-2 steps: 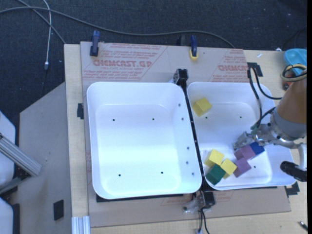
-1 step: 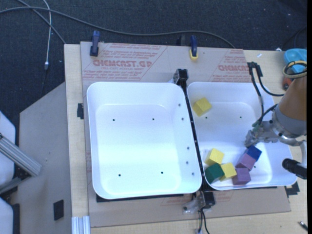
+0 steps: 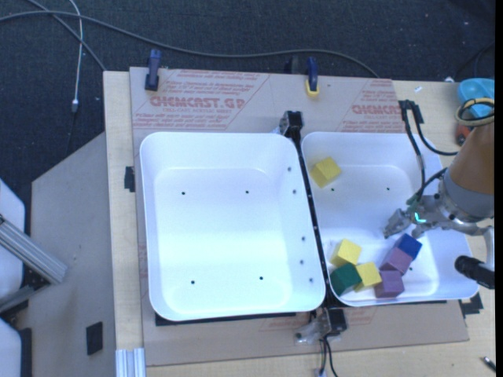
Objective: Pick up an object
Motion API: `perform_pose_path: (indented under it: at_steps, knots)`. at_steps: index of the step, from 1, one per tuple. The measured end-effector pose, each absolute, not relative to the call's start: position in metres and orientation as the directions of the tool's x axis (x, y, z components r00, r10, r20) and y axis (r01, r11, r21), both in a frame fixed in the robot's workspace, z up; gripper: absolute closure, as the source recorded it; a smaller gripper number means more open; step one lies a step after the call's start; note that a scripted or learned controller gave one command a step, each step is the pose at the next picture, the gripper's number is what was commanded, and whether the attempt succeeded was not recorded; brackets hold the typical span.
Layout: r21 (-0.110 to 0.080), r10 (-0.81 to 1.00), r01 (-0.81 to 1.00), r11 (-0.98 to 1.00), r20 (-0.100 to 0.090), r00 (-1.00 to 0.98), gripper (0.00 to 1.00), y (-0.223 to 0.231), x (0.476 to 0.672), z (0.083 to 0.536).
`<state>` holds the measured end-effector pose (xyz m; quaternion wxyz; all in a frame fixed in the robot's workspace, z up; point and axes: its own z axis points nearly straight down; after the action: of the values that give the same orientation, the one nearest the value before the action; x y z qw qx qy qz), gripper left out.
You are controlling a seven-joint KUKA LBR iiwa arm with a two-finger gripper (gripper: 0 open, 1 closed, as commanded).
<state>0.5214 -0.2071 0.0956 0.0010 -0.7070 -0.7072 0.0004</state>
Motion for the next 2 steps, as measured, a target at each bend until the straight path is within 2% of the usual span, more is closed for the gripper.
perform_pose_path:
  at_steps: [1, 2]
  knots:
    - [-0.001, 1.0, 1.0, 0.006, 0.002, -0.006, 0.0, -0.151, 0.571, 0.086]
    - [-0.002, 1.0, 1.0, -0.001, 0.0, 0.001, 0.0, -0.133, 0.654, 0.086]
